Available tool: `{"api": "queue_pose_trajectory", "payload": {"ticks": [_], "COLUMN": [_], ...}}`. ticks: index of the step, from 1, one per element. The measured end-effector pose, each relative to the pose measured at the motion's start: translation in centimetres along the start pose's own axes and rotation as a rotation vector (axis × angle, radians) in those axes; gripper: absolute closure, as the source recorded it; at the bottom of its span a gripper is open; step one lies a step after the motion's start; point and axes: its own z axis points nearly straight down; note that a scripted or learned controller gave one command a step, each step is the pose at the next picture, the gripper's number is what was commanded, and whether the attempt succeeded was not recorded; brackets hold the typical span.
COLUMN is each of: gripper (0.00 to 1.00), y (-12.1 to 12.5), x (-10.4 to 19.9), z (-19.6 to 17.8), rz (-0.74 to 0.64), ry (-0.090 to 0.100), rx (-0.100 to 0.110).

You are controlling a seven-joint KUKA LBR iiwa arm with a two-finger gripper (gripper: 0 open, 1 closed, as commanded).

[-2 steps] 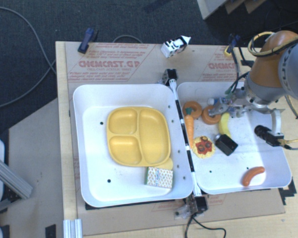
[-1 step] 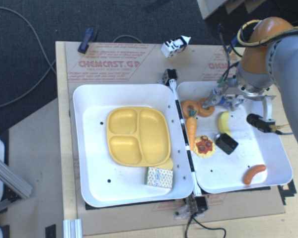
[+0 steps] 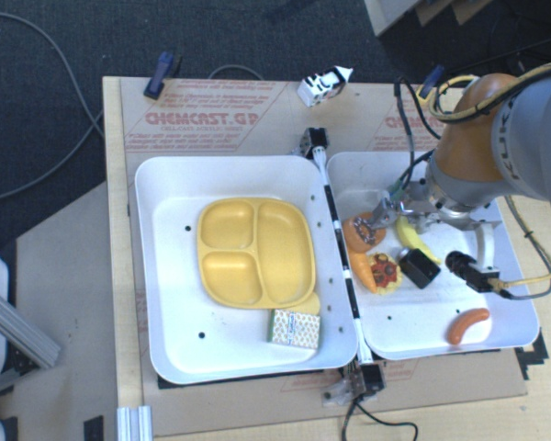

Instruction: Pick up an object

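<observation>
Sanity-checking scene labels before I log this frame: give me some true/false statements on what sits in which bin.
1. The yellow three-compartment plastic plate lies in the left white bin. True.
2. A small patterned green-and-white packet sits inside one of the plate's compartments. False: it lies on the bin floor, by the plate's near edge.
3. The orange-red sausage-shaped toy lies in the right white bin, near its front right corner. True.
4. The yellow banana-shaped toy lies in the left bin. False: it is in the right bin, under the arm's wrist.
5. The gripper is over the left bin. False: it is down in the right bin, beside the round orange toy.
</observation>
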Motion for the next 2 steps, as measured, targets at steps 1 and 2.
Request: {"api": "queue_pose_trajectory", "payload": {"ticks": [1, 2], "gripper": [1.0, 1.0], "y": [0.1, -3.9], "x": [0.2, 5.8], "z": [-1.0, -9.4], "rz": [0.0, -0.003], "ry": [0.003, 0.005], "rx": [-0.002, 0.011]}}
